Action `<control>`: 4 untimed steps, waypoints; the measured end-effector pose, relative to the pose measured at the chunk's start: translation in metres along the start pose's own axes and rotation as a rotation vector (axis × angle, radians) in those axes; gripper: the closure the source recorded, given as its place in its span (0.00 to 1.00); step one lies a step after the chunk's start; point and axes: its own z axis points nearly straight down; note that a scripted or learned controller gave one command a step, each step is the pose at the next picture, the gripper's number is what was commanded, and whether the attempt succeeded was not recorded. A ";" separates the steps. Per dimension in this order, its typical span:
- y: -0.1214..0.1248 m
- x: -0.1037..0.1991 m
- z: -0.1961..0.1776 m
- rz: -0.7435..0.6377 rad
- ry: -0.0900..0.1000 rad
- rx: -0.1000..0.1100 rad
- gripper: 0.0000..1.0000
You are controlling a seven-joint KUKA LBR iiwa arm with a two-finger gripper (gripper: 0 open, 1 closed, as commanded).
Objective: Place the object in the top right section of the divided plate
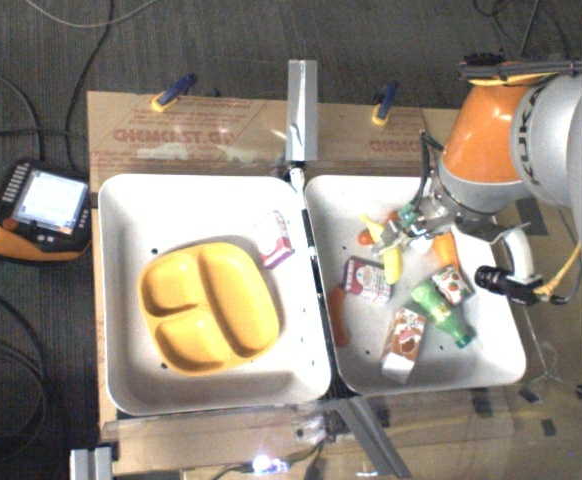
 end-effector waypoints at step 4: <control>-0.021 0.261 -0.045 -0.147 0.008 0.008 1.00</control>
